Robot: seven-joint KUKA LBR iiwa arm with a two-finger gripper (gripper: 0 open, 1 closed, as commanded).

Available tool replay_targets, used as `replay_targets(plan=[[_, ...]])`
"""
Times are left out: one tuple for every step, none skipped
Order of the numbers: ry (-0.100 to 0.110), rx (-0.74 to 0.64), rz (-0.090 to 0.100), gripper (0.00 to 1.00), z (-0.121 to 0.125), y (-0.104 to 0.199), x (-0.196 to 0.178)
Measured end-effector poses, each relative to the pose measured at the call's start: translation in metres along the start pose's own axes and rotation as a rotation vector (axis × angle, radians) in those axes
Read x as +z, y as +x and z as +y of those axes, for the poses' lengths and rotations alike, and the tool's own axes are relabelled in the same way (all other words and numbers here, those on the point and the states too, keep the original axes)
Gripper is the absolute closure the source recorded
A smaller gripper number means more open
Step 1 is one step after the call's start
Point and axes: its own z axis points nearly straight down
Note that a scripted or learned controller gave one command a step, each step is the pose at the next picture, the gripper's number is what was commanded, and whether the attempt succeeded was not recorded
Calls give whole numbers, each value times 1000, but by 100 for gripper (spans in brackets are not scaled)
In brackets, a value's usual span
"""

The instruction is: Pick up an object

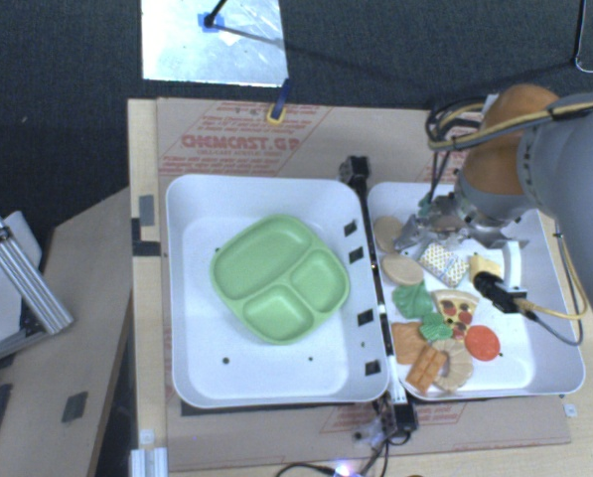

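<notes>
**Desk:** What sits on the left of the bench?

**Photographer:** A shallow white left bin (192, 217) holding a green divided tray (279, 278), three compartments, lying flat near the bin's middle and turned at an angle. Beyond the bin, on the far side, brown cardboard (241, 132) with red lettering lies under both bins, and a silvery sheet (214, 28) rests on the dark floor.

**Desk:** And moving right?

**Photographer:** The right bin (554, 366) carries a crowd of toy food along its left half: two tan discs (396, 251) at the far end, a green leafy piece (412, 299), a pizza slice (456, 309) beside it, a red round piece (483, 343), and orange and tan pieces (427, 358) at the near end. A white checked block (440, 260) and a pale yellow piece (486, 266) lie just right of the discs.

**Desk:** The arm?

**Photographer:** It reaches in from the right, its orange band above the wrist, the gripper (422, 229) low over the bin's far-left part, just beside the discs and the checked block. Whether the pincer is released or clenched, I cannot tell; nothing is seen between its tips.
</notes>
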Motion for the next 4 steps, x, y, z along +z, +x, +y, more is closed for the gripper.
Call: replay_targets(plan=[[2,1,3,100,-1,2,-6],[3,-5,5,100,8,8,-66],[1,-5,4,100,12,3,-131],[7,-5,5,100,13,3,-134]])
